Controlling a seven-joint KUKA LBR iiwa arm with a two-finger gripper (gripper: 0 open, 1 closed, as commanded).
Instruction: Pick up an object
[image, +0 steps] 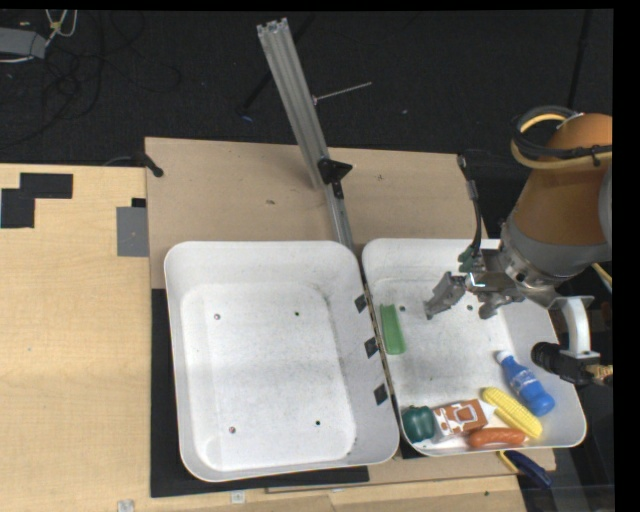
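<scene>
Seen from the fixed camera above the bench, the grey arm with its orange band reaches in from the right and holds its gripper (464, 298) over the far half of the right bin (420, 262). The two fingers (441, 296) stand apart, one splayed toward the bin's middle, the other back under the wrist, and nothing lies between them.

The objects sit along the bin's margins. A green block (391, 329) lies lengthwise just beside the left wall, close to the seam where the two bins meet. Along the near rim, packed together, are a dark green piece (419, 423), a white-and-orange packet (458, 416) and a red sausage-shaped item (495, 437). A yellow corn cob (512, 411) rests slantwise near the near right corner, with a blue bottle (523, 382) touching or just beside it toward the right wall.

The bin's centre, below the gripper, offers bare white floor between the green block and the bottle. The left bin (190, 270) shows bare white floor from wall to wall.
</scene>
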